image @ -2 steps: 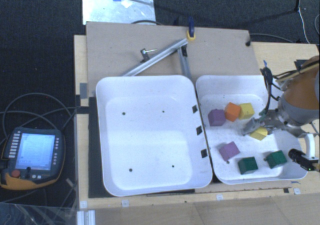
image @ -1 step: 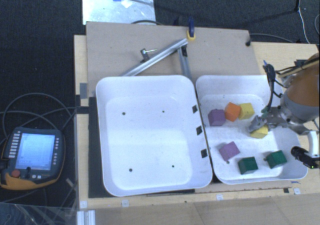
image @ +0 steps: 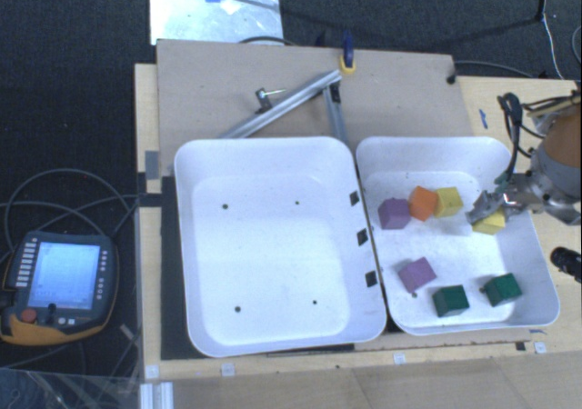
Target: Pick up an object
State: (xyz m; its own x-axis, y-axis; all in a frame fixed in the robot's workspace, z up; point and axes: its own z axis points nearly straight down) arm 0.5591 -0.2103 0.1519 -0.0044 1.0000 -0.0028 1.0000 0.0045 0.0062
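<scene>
Camera view has your gripper (image: 491,210) down at the yellow block (image: 492,224) in the right bin (image: 536,307), can't tell its grip; nothing's lifted yet.

The arm (image: 556,162) is seen as a rounded grey body with an orange patch on its upper part, the orange fading into pale grey lower down. Dark cables (image: 511,121) loop off its upper left side, one thick black lead curving in a hook shape, with thinner wires strung across above the orange. A short black stub (image: 566,260) sticks out lower down, near the frame edge. The gripper (image: 496,207) is made of dull silver-grey metal, blocky and angular, with small dark joints or screws that are too blurred to count. Its jaws look like slim metal pieces narrowing towards the tip
</scene>
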